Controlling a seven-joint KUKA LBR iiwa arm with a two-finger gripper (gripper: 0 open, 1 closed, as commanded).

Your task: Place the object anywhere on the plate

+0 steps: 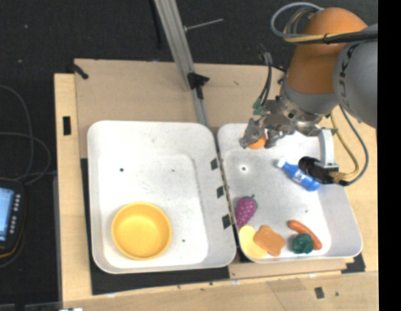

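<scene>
pincer [260,138] clamped on small orange toy [256,144] | hovering above right bin's [336,203] back-left corner | yellow plate [141,230] way off in left bin [148,154]

The right bin [336,203] holds a blue bottle [298,175], purple grapes [246,207], a toast slice [269,240] and a carrot [304,228]; a tablet [2,214] lies at far left

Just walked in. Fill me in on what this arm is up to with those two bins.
The grey and orange arm reaches in from the right, its end effector at the far edge of the right bin with a small orange object right at its tip; whether it is actually gripped is unclear. The yellow plate sits in the left bin, nothing on it yet. Purple grapes, a carrot, a blue bottle and other toy foods lie in the right bin.
</scene>
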